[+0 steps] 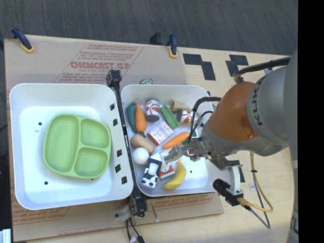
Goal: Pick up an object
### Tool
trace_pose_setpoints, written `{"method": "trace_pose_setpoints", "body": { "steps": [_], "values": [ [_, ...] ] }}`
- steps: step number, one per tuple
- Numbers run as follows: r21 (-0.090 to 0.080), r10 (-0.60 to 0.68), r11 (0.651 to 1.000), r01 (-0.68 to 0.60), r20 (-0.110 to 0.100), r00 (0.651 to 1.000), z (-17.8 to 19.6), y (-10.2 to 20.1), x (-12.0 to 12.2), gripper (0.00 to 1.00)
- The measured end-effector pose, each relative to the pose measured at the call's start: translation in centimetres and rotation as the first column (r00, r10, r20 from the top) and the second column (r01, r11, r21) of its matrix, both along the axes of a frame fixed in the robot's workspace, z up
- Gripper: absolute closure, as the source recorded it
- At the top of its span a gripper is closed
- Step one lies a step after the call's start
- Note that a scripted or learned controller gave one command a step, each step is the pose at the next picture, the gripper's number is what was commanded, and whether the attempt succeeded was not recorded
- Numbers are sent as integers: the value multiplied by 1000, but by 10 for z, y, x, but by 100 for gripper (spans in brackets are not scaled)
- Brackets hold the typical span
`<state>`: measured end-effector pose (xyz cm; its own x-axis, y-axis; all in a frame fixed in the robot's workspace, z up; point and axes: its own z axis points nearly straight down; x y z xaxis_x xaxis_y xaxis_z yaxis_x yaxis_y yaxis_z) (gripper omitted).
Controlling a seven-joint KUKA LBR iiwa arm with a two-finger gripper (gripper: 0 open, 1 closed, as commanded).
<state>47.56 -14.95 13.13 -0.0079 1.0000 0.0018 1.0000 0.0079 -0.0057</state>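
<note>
White bins, two: the left bin (20,135) holds one green tray (77,146); the right bin (200,178) holds two carrots (175,139), one banana (175,177), one egg (140,156) (among other clutter). The gripper (177,153) hovers above; grip state unclear.

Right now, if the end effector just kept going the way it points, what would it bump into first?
Probably the banana or the orange carrot: the end effector hangs over the gap between them. Depth is hard to judge from above.
</note>
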Motion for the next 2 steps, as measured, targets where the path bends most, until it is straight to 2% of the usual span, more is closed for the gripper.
{"method": "trace_pose_setpoints", "body": {
  "steps": [1,2],
  "values": [
    [-3,0,1000,0,8,1000,-37,29,25,0],
    [-2,6,1000,-6,12,1000,-25,30,28,100]
  ]
}}
